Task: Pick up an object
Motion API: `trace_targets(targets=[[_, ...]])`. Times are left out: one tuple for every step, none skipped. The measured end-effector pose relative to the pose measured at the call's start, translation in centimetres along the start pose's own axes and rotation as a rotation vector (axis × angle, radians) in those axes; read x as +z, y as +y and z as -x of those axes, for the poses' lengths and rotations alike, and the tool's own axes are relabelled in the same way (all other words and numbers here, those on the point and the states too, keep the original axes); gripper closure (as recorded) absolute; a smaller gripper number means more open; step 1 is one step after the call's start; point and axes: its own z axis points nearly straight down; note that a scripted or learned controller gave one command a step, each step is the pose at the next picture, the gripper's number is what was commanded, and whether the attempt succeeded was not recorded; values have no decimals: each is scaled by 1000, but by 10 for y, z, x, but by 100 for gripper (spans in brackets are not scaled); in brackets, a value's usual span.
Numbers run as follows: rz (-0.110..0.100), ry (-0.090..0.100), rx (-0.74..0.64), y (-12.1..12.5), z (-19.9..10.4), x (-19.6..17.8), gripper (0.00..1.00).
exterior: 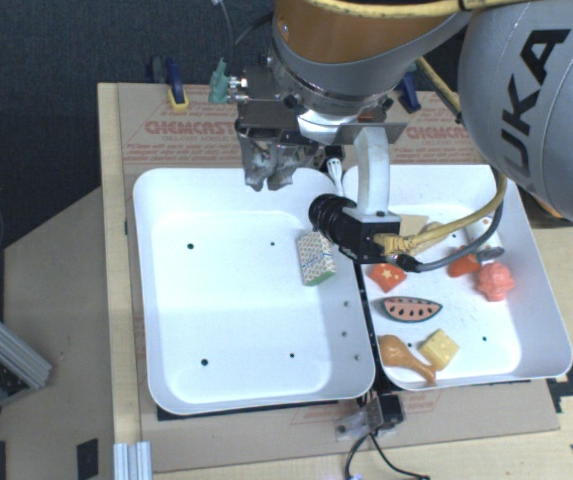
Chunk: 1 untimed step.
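a: grey arm housing point(536, 88) sits nearest the lens, and under its orange band the gripper point(271, 168) hangs at the far rim of the left bin point(166, 298).

b: what's closest to it?

a: a small speckled block point(315, 258), lying in the left bin hard against the divider point(361, 298), toward the camera from the gripper and a little to the divider side. its long axis runs roughly front to back (slightly tilted).

b: fingers open?

a: can't tell; they're a grey blur, with nothing visible between them.

b: other candidates?

a: across the divider: a watermelon slice point(409, 309), a pink lump point(495, 281), a yellow cube point(440, 347). all farther off. i'd judge the block the natural target.
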Motion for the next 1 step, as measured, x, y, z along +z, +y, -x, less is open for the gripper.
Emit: trace_targets(targets=[[-1, -2, 8, -28, 3, 91, 100]])
